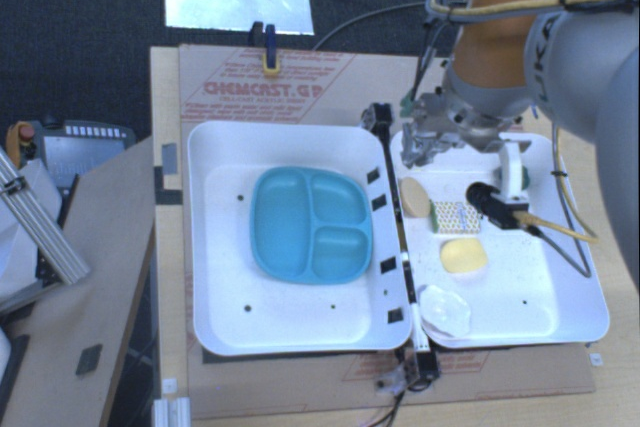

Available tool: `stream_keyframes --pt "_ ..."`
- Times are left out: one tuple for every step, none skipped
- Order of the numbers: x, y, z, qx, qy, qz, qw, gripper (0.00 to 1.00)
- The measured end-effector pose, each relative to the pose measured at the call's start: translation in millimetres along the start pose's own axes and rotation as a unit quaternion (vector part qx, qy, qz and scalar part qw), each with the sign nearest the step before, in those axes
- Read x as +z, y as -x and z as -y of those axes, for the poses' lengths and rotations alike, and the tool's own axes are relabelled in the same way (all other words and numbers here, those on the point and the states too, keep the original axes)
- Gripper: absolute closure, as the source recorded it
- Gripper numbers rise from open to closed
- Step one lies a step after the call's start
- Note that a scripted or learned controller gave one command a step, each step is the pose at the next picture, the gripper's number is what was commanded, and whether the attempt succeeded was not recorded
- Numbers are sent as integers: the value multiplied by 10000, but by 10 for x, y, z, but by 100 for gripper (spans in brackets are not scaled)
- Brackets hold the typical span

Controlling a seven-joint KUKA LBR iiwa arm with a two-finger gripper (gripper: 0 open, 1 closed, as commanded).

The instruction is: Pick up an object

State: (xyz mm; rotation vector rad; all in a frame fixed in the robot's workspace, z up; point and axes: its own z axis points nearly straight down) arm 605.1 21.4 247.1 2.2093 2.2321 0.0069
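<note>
The gripper (420, 150) hangs low over the far left corner of the right bin (545, 290), and from this slant I cannot tell whether it is open or closed; nothing can be seen held in it. No object has been picked up yet. The likeliest target is the tan disc (414, 197), which lies flat on the bin floor just in front of the gripper, on the side toward the near rim. Just beyond the disc and a little to the arm's side sits a small patterned block (455, 215), close enough that I cannot say whether the two touch. Further out along the same line is a yellow piece (463, 256), and well beyond it, in the near corner, a clear plastic piece (445, 311). On the gripper's other side, across the bin wall, the left bin (215, 245) holds a blue plate (310, 223), well apart from all this. The main risk, as I judge it, is the disc itself. It looks thin and lies flat, so a closing grip may skate over its top or pinch only an edge and drop it on the lift. It also sits near the wall between the bins, so a descent slightly off line could strike that wall. A grip placed wide could catch the patterned block too, or shove it away.
</note>
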Motion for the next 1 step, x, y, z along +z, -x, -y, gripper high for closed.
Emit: stream_keyframes --pt "-46 -513 -162 7 -1 3 10000 100"
